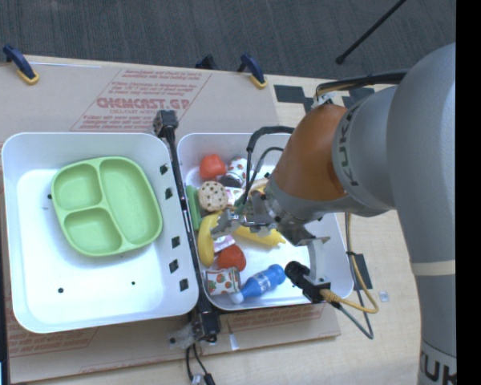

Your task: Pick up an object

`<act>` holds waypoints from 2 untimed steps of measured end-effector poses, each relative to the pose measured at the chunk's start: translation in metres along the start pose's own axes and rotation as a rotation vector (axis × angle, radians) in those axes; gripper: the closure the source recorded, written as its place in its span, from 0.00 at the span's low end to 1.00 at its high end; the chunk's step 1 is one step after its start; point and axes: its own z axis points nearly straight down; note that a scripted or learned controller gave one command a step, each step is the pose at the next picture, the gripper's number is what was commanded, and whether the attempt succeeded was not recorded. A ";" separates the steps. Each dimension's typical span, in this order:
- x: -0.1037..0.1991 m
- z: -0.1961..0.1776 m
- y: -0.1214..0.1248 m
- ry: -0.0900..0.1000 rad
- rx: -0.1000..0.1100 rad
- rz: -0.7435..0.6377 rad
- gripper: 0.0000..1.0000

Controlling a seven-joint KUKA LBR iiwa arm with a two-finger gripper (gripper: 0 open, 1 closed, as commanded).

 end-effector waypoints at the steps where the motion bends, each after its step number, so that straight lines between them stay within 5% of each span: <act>1: 0.000 -0.011 0.001 -0.001 -0.001 -0.006 1.00; 2: 0.000 -0.021 0.002 -0.003 0.000 -0.011 1.00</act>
